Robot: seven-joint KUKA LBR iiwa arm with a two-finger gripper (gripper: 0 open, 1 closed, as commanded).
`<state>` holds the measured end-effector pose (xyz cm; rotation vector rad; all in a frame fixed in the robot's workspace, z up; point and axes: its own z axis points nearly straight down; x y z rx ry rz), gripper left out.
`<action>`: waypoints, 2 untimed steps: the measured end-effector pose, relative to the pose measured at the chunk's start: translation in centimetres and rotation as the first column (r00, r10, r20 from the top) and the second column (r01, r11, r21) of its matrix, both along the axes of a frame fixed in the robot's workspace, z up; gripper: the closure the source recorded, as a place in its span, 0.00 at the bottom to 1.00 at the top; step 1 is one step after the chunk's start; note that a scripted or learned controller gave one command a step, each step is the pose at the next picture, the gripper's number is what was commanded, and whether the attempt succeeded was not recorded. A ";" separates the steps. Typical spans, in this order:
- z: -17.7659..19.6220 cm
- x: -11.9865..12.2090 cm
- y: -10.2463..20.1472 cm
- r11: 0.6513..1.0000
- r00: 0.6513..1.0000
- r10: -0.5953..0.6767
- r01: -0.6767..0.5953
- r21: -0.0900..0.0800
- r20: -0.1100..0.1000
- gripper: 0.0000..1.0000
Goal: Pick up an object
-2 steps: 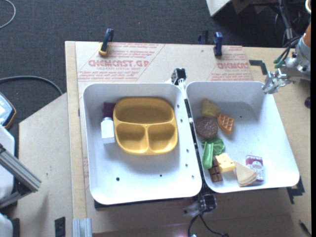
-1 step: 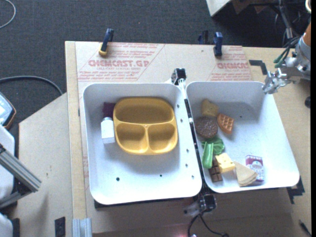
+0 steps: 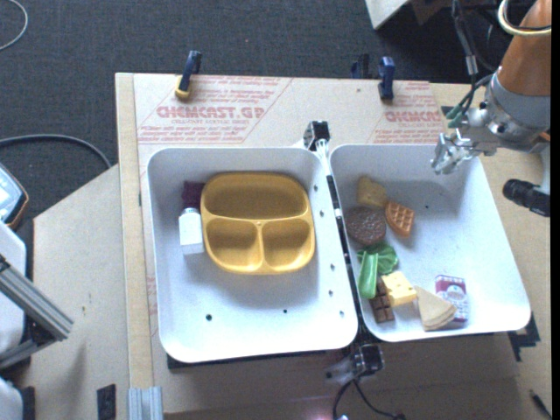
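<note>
The arm enters from the right and is cut off by the frame edge; its orange band is partly visible at the upper right corner. The gripper hangs over the far right corner of the right bin. Its fingers are small and blurred, so whether they are apart or together cannot be determined; nothing is seen between them.

In the left bin, a yellow divided tray partly hides a dark purple item; a small white bottle stands just beside the tray's left edge.

The pickable objects lie in the right bin, all below and left of the gripper and apart from it: a waffle piece nearest, a brown round cookie, a green pepper, a cheese block, a chocolate piece, a tan wedge and a small carton.
</note>
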<state>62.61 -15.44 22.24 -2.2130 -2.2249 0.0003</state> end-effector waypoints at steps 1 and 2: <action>-0.3 -1.9 4.6 1.000 1.000 -0.002 0.002 0.000 -0.001 1.00; 1.0 -2.3 10.1 1.000 1.000 0.000 0.000 0.000 0.001 1.00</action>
